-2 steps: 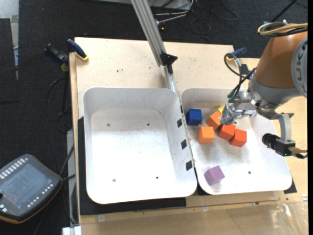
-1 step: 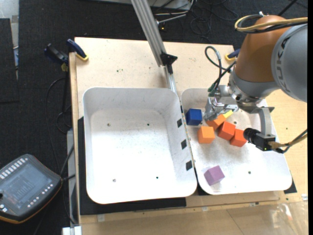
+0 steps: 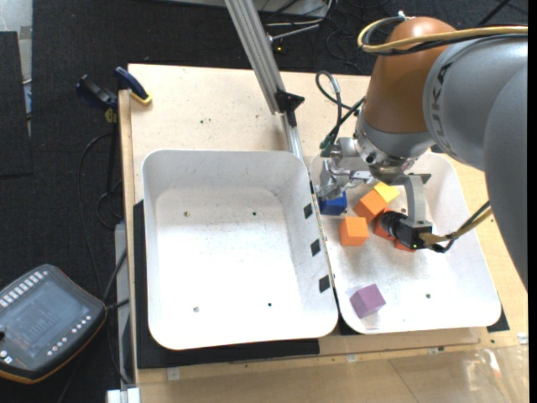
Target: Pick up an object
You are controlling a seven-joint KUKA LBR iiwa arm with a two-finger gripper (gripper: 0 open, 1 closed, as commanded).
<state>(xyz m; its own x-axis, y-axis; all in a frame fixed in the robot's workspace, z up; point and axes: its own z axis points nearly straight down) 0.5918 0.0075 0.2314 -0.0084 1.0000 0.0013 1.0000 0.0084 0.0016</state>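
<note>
Arm reaching into the right bin [image 3: 470, 300].
The claw [image 3: 334, 193] is hovering over a blue block [image 3: 333, 204]; its grip is unreadable; an orange cube [image 3: 354, 231] is lying at four o'clock.

A: Camera setup?
B: One fixed camera, high above the counter [image 3: 210, 99], tilted down at a slant.
A: Facing?
B: Toward the counter's far edge; floor and cables lie beyond it.
A: How near?
B: Mid-range. Left bin [image 3: 168, 170] fully in frame, right bin [image 3: 470, 300] beside it, part covered by the arm [image 3: 470, 91] coming from the right.
A: Anything off-counter?
B: Pendant [image 3: 42, 321] left of the counter's near corner.
</note>
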